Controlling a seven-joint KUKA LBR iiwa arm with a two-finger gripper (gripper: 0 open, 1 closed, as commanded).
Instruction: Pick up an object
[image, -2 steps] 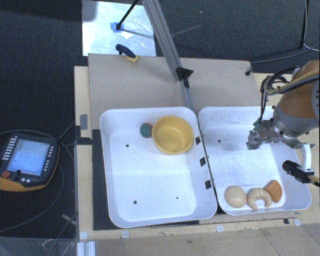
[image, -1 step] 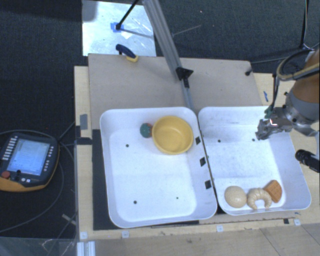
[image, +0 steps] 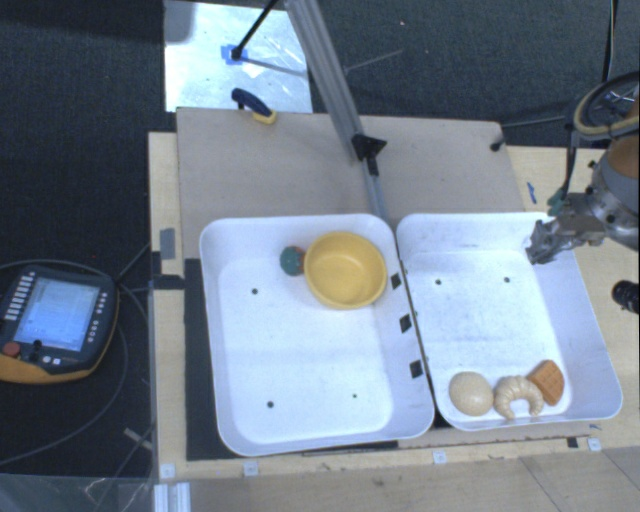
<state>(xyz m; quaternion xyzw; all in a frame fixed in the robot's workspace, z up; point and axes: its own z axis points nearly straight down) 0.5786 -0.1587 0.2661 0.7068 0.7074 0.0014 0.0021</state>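
Observation:
In the left bin (image: 300, 400) a yellow bowl (image: 345, 269) sits at the far right corner, with a small dark green ball (image: 291, 261) touching its left side. The right bin (image: 480, 290) holds three food pieces along its near edge: a pale round bun (image: 470, 393), a cream croissant (image: 518, 396) and an orange-brown waffle piece (image: 547, 381). My gripper (image: 545, 245) hangs over the right bin's far right edge, well above the food pieces, with nothing seen in it.
A teach pendant (image: 55, 320) lies on the floor at the left. A slanted metal pole (image: 335, 80) with a black clamp rises behind the bins. A brown board (image: 300, 165) lies beyond the bins.

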